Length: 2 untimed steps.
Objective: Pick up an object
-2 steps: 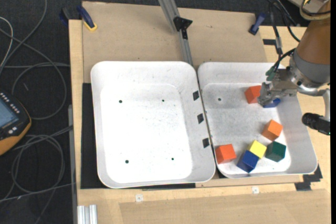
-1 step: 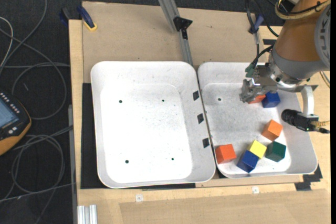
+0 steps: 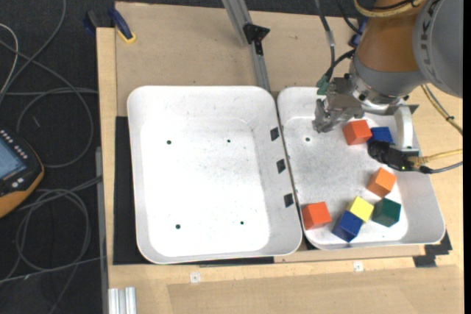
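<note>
Nearest the lens, low in the right bin [image 3: 418, 196]: blue cube [image 3: 346, 226], with orange cube [image 3: 317, 214] to its left, yellow cube [image 3: 360, 207] and green cube [image 3: 386, 212] to its right. All sit well below the gripper [image 3: 326, 120]. Further up, a second orange cube [image 3: 382, 181], then a red-orange cube [image 3: 358, 131] just right of the gripper, a small blue cube [image 3: 381, 134] beside it. Gripper hangs over the bin's upper left part; finger spread cannot be told, nothing seen held. Left bin [image 3: 147, 180] lies well to its left.
</note>
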### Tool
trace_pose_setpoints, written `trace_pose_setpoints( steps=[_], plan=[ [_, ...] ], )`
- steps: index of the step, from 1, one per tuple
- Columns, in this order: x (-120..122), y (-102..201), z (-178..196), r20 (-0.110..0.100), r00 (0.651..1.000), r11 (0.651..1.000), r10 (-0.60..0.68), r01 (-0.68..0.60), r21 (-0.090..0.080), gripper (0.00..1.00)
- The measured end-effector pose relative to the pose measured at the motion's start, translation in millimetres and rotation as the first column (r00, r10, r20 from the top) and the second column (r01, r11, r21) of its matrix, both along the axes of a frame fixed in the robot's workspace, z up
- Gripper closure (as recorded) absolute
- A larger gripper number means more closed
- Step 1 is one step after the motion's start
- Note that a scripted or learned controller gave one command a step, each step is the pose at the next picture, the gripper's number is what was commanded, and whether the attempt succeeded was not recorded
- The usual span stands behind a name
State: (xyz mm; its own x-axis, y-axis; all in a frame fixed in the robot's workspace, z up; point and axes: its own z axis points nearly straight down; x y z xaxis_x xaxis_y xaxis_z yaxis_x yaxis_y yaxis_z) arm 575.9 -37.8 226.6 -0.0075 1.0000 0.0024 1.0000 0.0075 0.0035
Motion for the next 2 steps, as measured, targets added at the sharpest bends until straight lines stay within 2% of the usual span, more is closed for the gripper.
trace_pose_setpoints(
  steps=[1, 2],
  plan=[
    [21.6, 47.6, -0.4, -0.001, 1.0, 1.0, -0.001, 0.001, 0.0, 1.0],
    [21.7, 102.3, 2.7, -0.002, 1.0, 1.0, 0.0, 0.0, 0.0, 1.0]
  ],
)
